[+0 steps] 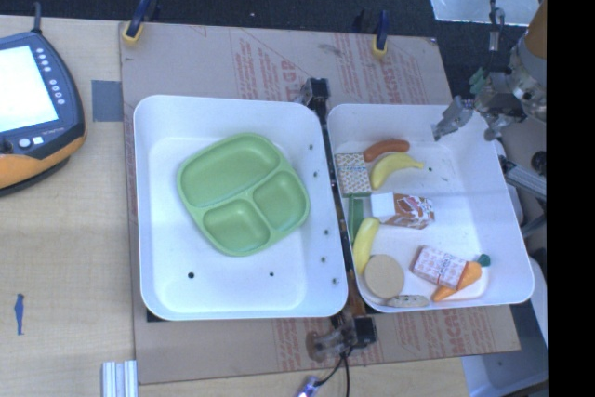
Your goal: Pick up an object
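Observation:
The right bin holds several toy foods: a red sausage, a yellow banana, a checkered packet, a brown and white wrapper, a second yellow piece, a round tan cookie, a pink box and a carrot. My gripper hangs over the bin's far right corner, to the right of the sausage and banana. It is open, with nothing between its fingers.
The left bin carries a green divided plate. A control pendant lies on the bench at the far left. Blue clamps pin the cardboard at the back edge.

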`<state>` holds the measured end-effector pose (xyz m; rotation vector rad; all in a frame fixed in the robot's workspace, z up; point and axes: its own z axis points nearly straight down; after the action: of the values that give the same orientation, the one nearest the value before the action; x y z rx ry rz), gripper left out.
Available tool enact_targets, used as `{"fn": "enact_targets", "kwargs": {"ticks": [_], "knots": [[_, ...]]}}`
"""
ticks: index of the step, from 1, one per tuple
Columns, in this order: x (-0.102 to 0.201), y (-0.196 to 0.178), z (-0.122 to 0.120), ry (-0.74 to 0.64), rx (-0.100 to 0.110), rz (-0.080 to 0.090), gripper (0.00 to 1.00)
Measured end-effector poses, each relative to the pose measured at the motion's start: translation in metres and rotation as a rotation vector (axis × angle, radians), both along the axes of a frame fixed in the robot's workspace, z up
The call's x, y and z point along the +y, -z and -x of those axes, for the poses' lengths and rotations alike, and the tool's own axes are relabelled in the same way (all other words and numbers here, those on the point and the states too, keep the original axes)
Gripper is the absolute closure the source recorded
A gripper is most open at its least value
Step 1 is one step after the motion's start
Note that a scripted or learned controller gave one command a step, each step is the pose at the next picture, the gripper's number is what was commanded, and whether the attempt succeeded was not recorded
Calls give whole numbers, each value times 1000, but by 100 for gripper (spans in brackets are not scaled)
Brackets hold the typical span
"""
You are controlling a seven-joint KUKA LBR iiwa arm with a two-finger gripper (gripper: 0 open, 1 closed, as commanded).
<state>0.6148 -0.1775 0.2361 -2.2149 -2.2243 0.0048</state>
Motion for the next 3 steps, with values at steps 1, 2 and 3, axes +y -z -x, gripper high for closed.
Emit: {"fn": "enact_targets", "kwargs": {"ticks": [1, 2, 3], "knots": [[28, 142, -40, 0, 4, -1, 0], [60, 144, 42, 1, -1, 5, 0], [78, 143, -15, 0, -1, -1, 0]]}}
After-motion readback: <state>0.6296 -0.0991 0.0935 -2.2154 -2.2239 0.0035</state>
